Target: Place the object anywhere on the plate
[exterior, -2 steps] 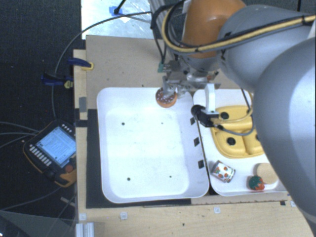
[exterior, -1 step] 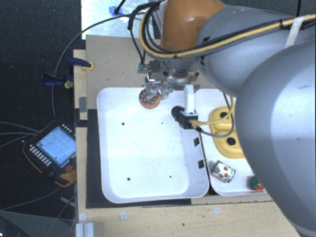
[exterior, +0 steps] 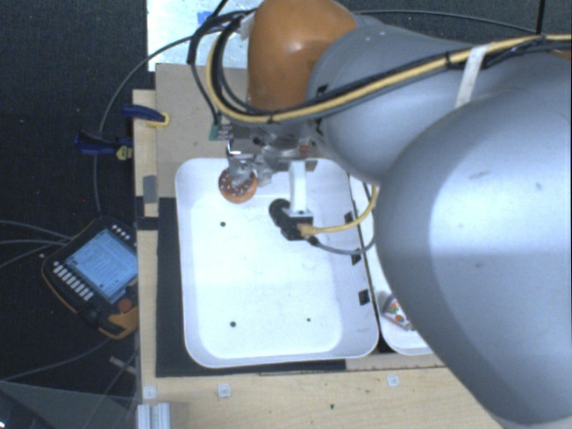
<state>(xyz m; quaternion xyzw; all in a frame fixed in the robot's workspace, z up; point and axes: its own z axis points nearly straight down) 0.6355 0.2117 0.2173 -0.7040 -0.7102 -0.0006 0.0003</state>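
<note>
The grey arm [exterior: 447,150] reaches in from the right and covers much of the right side of the scene, its orange band [exterior: 290,47] sitting over the far edge of the left bin [exterior: 259,329]. Below the band the end effector [exterior: 268,172] hangs over the far part of that bin; its own body hides the tips, so I cannot tell how it is set.

A small round brown object [exterior: 238,186], ring-like with a pale top, lies on the bin floor near the far left corner, just beside the end effector on its left. Whether they touch cannot be told. A yellow cable [exterior: 335,226] loops from the wrist down over the bin.

At the right, a sliver of the second bin [exterior: 398,333] shows with a small speckled item [exterior: 393,309] in it. Left of the wooden surface [exterior: 268,391], a handheld control pendant [exterior: 94,271] with a lit screen lies on dark floor.
</note>
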